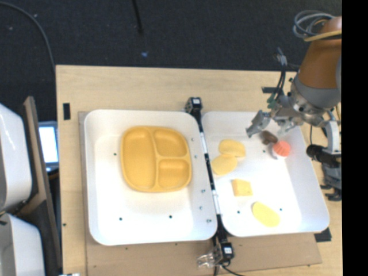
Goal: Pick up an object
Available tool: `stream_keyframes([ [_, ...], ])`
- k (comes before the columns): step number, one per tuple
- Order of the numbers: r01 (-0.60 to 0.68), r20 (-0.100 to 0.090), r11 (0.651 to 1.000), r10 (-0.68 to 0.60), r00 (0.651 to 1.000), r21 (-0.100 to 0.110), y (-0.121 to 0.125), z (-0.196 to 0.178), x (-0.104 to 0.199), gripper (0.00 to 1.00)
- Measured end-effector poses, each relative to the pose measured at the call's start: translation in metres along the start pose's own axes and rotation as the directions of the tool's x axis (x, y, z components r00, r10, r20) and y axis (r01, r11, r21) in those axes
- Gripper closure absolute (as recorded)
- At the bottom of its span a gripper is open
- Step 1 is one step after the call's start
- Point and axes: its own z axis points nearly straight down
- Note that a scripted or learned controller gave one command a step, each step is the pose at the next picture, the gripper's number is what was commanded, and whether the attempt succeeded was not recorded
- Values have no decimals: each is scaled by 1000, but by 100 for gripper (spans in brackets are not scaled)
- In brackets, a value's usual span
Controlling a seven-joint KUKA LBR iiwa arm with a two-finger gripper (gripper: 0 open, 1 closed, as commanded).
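My gripper [271, 129] hangs over the back of the right bin [305, 211], open, with nothing between its fingers. Just under it lies a small brown piece [268, 137], and a pink-red round object [282, 149] sits right beside that piece, toward the front right. Further left and forward in the same bin lie several yellow food pieces: two rounded ones [232, 148] [224, 164], a square block [241, 187] and an oval one [265, 214].
The left bin [103, 211] holds a yellow divided plate [156, 157]. A black ridge with clips [207, 171] separates the two bins. Cables and arm hardware [325, 154] crowd the right bin's far right edge.
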Motion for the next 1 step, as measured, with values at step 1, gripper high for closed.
stream_keyframes([
  [1,1,1,1000,-1,1000,-7,1,-4,0,0],
])
